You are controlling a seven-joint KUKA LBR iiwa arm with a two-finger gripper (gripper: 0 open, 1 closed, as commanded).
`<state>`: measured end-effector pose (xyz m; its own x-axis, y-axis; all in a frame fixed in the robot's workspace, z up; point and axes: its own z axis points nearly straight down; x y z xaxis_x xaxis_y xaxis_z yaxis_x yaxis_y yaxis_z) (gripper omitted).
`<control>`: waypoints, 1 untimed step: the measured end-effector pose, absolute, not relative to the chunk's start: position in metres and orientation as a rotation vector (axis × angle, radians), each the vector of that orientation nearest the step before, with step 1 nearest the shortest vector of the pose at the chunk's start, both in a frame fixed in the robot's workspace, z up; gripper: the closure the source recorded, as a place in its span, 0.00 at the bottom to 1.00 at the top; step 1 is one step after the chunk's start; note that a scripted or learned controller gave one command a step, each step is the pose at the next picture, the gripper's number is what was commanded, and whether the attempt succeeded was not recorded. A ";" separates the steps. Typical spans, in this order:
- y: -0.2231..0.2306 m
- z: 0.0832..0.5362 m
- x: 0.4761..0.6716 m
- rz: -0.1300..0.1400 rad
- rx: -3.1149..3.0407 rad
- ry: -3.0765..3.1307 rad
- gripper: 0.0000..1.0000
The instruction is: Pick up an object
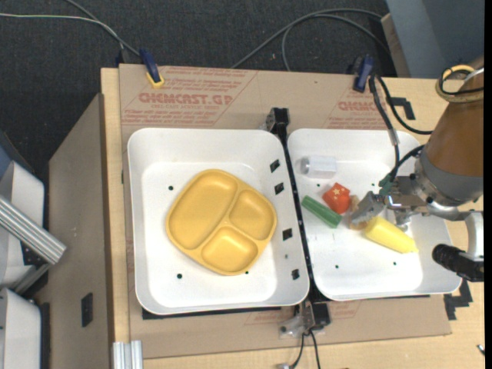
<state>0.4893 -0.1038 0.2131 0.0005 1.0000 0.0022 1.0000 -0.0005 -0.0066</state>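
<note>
Grey arm [453, 152] over right bin [361, 279] | fingers [367, 210] touching yellow object [390, 235]

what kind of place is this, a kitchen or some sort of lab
Most likely a robotics lab bench, not a kitchen: a robot arm reaches over two white bins, which sit on protective board held by clamps, with loose cables behind.

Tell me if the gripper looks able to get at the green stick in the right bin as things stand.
Probably yes. The green stick lies flat on the bin floor, open from above, and the gripper sits just to its right. The red block lies close beside it, which could crowd the fingers.
</note>
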 end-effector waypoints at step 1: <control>-0.104 0.166 0.479 0.005 -2.218 -2.216 0.00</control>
